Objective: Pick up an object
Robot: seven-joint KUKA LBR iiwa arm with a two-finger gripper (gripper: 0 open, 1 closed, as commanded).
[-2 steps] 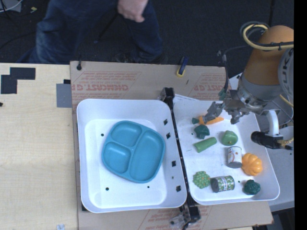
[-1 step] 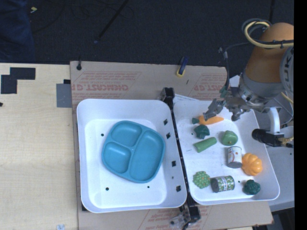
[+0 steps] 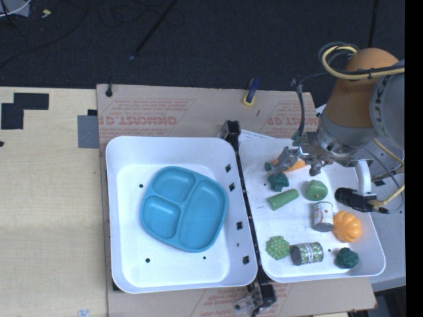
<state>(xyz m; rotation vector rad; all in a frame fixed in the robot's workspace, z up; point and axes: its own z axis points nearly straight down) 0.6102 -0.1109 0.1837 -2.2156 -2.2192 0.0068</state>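
My gripper (image 3: pixel 301 162) hangs over the far part of the right bin (image 3: pixel 377 259), its fingers spread open. A small orange piece (image 3: pixel 297 166) shows just below, between the fingers, and they are not closed on it. Close by lie a dark teal toy (image 3: pixel 277 180), a green cylinder (image 3: pixel 283 199) and a green apple (image 3: pixel 316 190). Nearer the front are a small can (image 3: pixel 322 216), an orange pumpkin (image 3: pixel 347 225), a bumpy green ball (image 3: pixel 278 247), a dark jar (image 3: pixel 307 252) and a dark green broccoli (image 3: pixel 346 258).
The left bin (image 3: pixel 125 164) holds a blue divided plate (image 3: pixel 184 207). A black divider (image 3: pixel 241 197) runs between the two bins. A black fitting with a yellow cable (image 3: pixel 357 200) hangs off the arm over the right bin's right side.
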